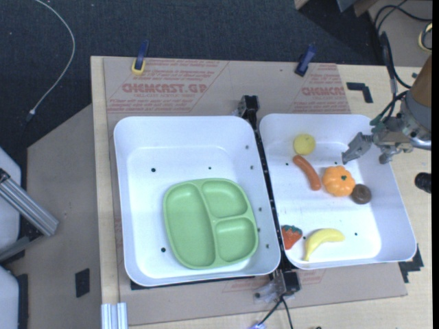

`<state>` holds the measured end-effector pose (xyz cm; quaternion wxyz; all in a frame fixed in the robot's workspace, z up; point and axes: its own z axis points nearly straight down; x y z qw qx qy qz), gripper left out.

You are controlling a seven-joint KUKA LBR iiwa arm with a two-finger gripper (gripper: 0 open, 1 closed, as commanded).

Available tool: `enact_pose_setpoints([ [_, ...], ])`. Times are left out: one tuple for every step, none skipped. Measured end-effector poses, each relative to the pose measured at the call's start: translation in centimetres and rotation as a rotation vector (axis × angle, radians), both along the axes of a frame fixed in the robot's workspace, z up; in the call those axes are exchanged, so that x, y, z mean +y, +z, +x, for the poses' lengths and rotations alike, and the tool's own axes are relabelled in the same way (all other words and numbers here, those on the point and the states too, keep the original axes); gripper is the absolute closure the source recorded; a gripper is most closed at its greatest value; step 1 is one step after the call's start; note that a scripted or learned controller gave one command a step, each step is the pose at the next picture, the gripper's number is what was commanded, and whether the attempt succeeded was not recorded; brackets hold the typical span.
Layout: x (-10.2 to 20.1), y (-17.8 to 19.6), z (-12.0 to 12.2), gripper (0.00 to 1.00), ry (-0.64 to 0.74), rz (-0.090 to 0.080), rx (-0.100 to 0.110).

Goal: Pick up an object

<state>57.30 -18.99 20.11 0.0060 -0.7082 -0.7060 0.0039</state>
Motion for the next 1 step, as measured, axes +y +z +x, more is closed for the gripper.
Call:
enact_pose_setpoints([
  [0.05, 0.8, 0.33, 0.0, 0.004, -0.003, -0.014],
])
